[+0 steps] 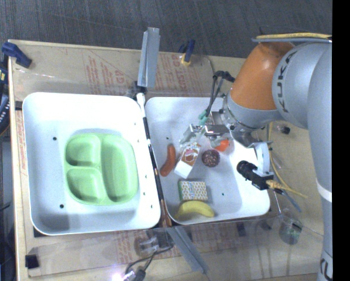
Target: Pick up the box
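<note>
Green-patterned and small, the box (193,190) is seen lying flat in the right bin (251,204), just above the banana (194,210) at that bin's near edge. From the box, the tool (205,129) is found up and slightly to the right, well apart, hung over the bin's middle (whether it is open or closed cannot be told). Between box and tool a packet (188,157) and a dark round piece (210,157) are seen; a sausage (169,159) is placed up-left of the box.
</note>
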`<state>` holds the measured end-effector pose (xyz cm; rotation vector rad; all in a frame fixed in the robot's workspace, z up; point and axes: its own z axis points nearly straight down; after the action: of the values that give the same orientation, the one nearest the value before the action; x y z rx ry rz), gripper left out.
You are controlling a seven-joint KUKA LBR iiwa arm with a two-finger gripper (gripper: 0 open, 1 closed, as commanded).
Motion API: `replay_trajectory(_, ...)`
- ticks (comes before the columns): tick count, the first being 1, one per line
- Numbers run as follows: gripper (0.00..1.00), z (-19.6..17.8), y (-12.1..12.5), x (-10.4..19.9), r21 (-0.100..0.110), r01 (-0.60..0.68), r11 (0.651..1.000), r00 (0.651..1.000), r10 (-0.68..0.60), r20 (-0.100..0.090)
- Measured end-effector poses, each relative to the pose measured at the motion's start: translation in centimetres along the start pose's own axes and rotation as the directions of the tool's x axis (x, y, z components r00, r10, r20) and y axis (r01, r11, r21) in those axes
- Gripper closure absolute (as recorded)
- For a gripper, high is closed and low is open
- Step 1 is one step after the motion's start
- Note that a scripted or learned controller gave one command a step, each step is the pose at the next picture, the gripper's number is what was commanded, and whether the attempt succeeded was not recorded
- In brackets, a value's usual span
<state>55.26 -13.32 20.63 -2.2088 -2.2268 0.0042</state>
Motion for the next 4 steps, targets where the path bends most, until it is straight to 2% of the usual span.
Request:
replay_trajectory(1,0.0,10.4,1.6,-3.4,-0.005,0.104,0.995,0.995,-0.104,0.003)
replay_trajectory(2,0.0,11.0,0.4,0.8,-0.012,0.046,0.999,0.999,-0.046,0.019)
replay_trajectory(3,0.0,11.0,-7.1,0.6,-0.02,0.192,0.981,0.981,-0.191,0.015)
replay_trajectory(4,1.0,10.0,-6.8,0.9,-0.025,0.201,0.979,0.98,-0.2,0.015)
